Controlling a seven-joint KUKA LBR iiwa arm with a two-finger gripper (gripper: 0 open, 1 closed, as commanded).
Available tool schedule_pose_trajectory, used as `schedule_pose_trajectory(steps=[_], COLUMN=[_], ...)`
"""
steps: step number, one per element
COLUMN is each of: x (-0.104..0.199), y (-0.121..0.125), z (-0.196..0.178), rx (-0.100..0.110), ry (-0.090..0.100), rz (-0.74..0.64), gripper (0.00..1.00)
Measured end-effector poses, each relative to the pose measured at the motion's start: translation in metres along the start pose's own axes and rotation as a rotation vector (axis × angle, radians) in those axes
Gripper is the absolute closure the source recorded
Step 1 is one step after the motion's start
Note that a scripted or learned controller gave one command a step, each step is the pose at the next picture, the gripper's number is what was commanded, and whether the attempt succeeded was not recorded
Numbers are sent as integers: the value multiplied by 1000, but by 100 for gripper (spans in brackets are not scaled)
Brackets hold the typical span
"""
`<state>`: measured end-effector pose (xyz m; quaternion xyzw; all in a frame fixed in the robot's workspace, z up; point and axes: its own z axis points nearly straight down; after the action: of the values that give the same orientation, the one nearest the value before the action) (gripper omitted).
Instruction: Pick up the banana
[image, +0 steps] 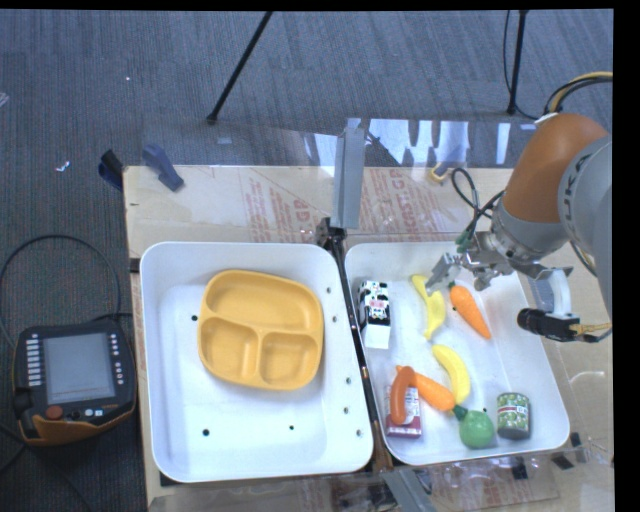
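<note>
Green can (513, 414) nearest — banana (452, 372) lies diagonally, upper-left to lower-right; jaws (462, 270) open above carrot (469, 310)

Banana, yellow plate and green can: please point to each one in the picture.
banana (452, 372), camera view, middle of its body.
yellow plate (262, 328), camera view, central divider.
green can (513, 415), camera view, its label.

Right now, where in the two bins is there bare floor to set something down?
Left white bin: bare floor all around the yellow divided plate, widest along the near edge. Right white bin: crowded; a small patch between the orange carrot and green can.
</note>
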<state>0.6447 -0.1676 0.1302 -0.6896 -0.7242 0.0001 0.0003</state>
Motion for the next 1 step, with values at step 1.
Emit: schedule_pose_trajectory(steps=[1], x=[34], y=[1], z=[43], rx=[2], ry=[1], rz=[9], gripper=[0])
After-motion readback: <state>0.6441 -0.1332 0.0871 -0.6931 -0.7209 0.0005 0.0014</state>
